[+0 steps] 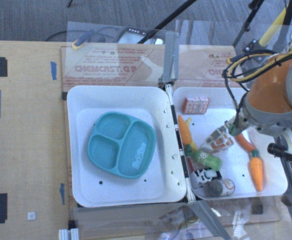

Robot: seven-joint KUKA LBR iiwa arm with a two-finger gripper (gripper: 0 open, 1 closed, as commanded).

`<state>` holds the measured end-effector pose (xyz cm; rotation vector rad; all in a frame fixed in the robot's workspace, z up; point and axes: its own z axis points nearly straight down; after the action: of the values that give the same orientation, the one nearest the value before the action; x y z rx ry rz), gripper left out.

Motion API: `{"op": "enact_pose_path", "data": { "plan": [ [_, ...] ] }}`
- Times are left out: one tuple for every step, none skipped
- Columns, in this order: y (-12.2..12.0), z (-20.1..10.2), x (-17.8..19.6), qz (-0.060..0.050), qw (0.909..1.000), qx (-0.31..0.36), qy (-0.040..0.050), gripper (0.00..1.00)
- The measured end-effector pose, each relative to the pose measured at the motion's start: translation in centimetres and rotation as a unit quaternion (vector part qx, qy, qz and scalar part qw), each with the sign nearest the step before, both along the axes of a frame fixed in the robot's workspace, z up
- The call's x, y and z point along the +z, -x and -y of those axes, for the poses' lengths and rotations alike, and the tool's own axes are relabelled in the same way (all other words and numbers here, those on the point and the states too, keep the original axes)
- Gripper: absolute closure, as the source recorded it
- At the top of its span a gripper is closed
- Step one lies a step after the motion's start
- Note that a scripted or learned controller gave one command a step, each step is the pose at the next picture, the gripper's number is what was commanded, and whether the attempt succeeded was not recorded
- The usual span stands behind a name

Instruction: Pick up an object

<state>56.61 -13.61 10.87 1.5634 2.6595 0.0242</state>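
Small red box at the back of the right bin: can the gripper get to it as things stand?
Probably yes. The small red box sits alone near the right bin's back wall with nothing on or against it. The gripper hangs just in front of it, over the middle clutter.

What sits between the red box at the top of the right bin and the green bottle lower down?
In the camera view, between the red box and green bottle lies a carrot, along the left wall.
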Motion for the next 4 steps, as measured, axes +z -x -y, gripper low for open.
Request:
{"op": "enact_pose_path", "data": {
  "plan": [
    [-0.2, -0.7, 1.4, -0.001, 1.0000, 0.004, -0.0065, 1.00],
    [-0.2, -0.7, 1.3, -0.001, 1.0000, 0.004, -0.0063, 0.00],
    [1.2, 0.2, 0.1, -0.007, 0.9999, -0.010, -0.0067, 0.00],
    [1.8, 2.2, -2.2, -0.024, 0.9996, -0.013, -0.0069, 0.00]
  ]
}}
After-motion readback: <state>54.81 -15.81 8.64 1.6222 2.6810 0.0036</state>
